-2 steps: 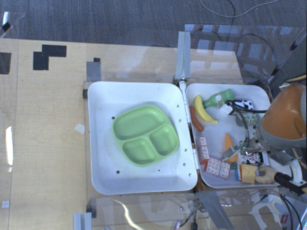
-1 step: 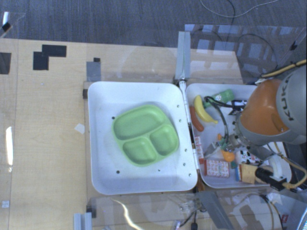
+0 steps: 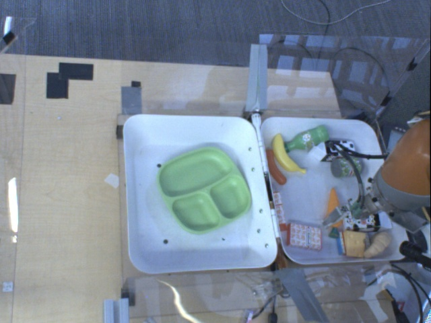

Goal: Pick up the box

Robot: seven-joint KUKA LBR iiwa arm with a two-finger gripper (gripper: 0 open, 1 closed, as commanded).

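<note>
The box (image 3: 304, 236) is a small flat carton with a red and white print. It lies near the front left corner of the right bin (image 3: 367, 128). My gripper (image 3: 351, 219) hangs low over the front right part of that bin, to the right of the box and a little apart from it. It sits among an orange carrot-shaped piece (image 3: 331, 201) and a yellow block (image 3: 351, 242). The grey arm with its orange band (image 3: 407, 163) comes in from the right and hides part of the bin's right side.
Also in the right bin are a banana (image 3: 286, 155), a green bottle (image 3: 306, 138), a red sausage (image 3: 275, 167) and a tan bread-like piece (image 3: 378, 243). The left bin (image 3: 138, 247) holds a green divided plate (image 3: 203, 189). Black cables (image 3: 353, 155) trail above the gripper.
</note>
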